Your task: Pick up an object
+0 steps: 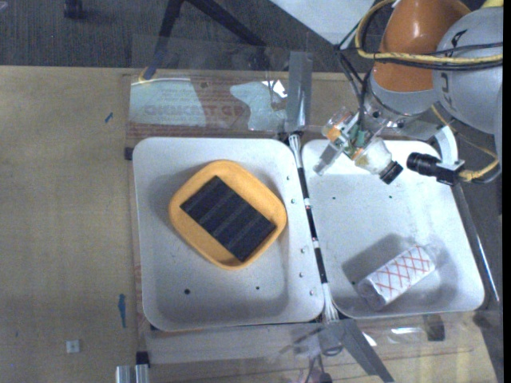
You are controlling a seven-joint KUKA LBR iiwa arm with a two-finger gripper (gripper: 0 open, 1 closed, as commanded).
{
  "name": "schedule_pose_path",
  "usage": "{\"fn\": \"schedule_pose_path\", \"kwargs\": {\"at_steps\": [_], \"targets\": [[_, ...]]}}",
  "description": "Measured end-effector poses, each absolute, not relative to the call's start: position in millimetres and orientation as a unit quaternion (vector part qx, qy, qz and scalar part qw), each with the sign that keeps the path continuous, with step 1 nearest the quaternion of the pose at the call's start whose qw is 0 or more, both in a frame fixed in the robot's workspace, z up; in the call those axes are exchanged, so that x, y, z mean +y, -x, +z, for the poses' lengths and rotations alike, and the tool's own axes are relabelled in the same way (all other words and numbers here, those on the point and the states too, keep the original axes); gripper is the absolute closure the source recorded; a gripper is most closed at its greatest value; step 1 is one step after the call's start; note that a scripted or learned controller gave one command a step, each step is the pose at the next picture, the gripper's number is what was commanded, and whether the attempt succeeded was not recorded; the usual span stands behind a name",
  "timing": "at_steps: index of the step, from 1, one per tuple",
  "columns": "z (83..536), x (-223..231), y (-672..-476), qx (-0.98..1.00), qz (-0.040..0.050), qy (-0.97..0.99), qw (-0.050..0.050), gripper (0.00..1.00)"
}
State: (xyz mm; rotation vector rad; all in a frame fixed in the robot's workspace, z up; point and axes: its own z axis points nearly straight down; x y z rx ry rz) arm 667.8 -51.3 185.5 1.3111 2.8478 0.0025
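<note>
Right bin (447, 214) holds a red-latticed white tube (397, 274) (lying flat); tool (334, 156) state unclear.

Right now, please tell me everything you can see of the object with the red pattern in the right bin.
The patterned object looks like a short roll or tube, white with a red crisscross lattice over its side. Its near end looks grey and rounded. It lies on its side, slanted, with that end toward the bin's front edge. It rests on the floor of the right bin, in the front half, apart from the walls. It casts a soft shadow up and to the left. The gripper is far off, at the bin's back left corner.
</note>
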Motion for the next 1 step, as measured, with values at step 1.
{"fn": "schedule_pose_path", "kwargs": {"at_steps": [1], "targets": [[201.3,-17.6,-645.5,0.921,0.0001,-0.390,0.000,1.00]]}}
